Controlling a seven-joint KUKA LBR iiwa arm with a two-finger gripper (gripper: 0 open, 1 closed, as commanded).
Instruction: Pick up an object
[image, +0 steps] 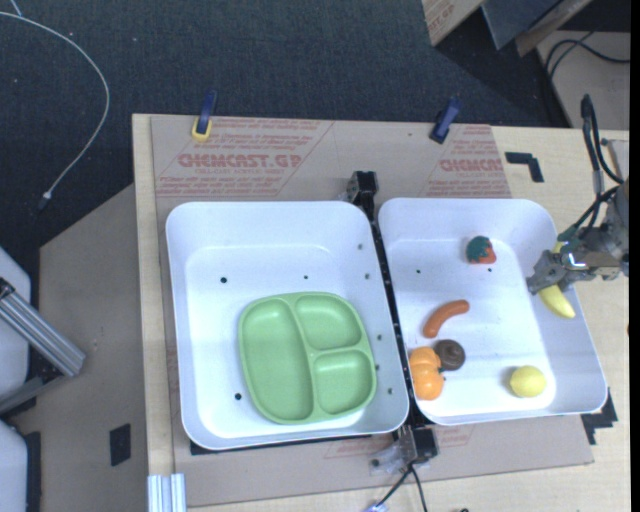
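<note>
The left bin (200, 240) holds a green divided plate (305, 355). The right bin (440, 225) holds toy foods; at its right rim, the gripper (553, 277) pinches a banana (558, 301).

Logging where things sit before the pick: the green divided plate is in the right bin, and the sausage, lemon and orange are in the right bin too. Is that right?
Not quite. The camera view shows the green divided plate in the left bin, not the right one. The rest holds: the sausage, lemon and orange are in the right bin.
</note>
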